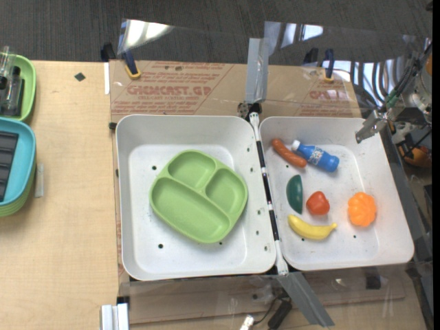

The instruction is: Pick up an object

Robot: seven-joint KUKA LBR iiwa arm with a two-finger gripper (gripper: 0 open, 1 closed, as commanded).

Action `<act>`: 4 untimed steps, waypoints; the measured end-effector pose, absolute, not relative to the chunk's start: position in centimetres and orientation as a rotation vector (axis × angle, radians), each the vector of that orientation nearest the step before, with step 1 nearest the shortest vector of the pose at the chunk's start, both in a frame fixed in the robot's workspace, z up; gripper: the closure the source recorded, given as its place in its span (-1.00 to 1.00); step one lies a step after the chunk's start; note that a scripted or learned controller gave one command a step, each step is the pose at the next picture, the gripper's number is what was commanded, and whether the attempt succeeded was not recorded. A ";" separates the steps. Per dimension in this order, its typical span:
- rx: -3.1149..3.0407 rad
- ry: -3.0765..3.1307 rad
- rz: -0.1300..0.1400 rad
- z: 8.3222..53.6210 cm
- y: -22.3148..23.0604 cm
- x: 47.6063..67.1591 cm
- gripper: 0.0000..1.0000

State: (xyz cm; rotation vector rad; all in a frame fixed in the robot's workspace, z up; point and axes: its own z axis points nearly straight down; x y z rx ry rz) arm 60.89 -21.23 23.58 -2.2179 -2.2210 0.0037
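Arm waiting at the view's right edge

The gripper (372, 124) is hanging high at the far right, its metal tip pointing left, while the wrist and cables behind it are sitting against the right edge.

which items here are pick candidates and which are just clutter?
Pick candidates, all in the right bin: hot dog, blue bottle, green vegetable, red tomato, orange fruit, banana.

Lying about: green divided plate in the left bin; stacked green and blue trays at the bench's left edge.
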 end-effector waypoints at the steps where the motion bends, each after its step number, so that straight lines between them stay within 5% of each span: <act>1: -2.554 -1.826 0.007 23.0 -11.3 65.9 -1.00; 2: -2.676 -1.643 0.009 32.4 -3.8 65.3 -1.00; 3: -2.655 -1.675 0.009 20.8 0.9 65.8 -1.00; 4: -2.774 -1.470 0.012 15.5 12.0 65.8 -1.00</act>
